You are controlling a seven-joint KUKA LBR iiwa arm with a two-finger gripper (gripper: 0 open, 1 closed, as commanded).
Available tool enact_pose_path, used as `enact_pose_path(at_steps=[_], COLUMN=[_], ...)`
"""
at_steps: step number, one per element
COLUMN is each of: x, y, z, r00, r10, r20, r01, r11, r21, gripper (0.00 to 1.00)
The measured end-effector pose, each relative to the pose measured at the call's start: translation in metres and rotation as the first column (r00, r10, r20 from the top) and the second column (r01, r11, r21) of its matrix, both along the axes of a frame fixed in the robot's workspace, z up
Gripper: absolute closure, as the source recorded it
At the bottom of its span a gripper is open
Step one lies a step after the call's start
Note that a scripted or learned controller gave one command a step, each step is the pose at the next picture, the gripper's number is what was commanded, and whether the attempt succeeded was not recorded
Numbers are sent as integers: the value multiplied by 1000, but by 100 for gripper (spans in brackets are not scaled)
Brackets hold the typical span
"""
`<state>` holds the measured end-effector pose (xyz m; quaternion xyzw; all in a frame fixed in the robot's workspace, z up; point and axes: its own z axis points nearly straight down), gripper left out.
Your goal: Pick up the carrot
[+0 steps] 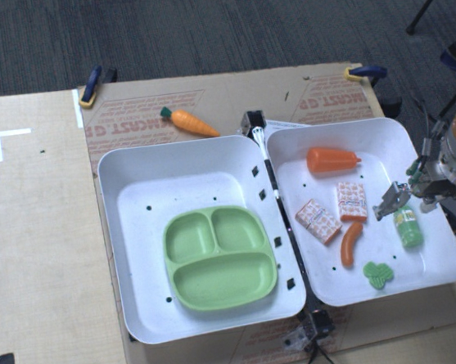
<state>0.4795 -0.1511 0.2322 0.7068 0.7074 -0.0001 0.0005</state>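
Observation:
The carrot point(190, 122), orange with a green top, lies on the brown cardboard behind the left bin point(127, 231), outside both bins. My gripper point(393, 199) hangs over the right side of the right bin point(436, 263), just above a small green bottle point(409, 229). It is far to the right of the carrot and nearer the front. Nothing shows held in it.
A green divided plate point(219, 257) sits in the left bin. The right bin holds an orange pepper-like toy point(332, 158), two small snack boxes point(318, 220) point(351, 200), a sausage point(351, 244) and a green leafy toy point(378, 274). Clamps point(91, 87) grip the cardboard's back corners.

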Motion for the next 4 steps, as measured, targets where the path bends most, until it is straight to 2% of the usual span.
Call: enact_pose_path(at_steps=[1, 2, 3, 4], x=[1, 2, -1, -1], y=[39, 38, 48, 83], z=[-106, -96, -38, -40], r00=[958, 958, 914, 500], r10=[-286, -288, -406, -866], r20=[-3, -1, 0, -1], r01=[286, 288, 406, 866], r11=[958, 958, 914, 500], r21=[1, 1, 0, 0], gripper=[0, 100, 100, 100])
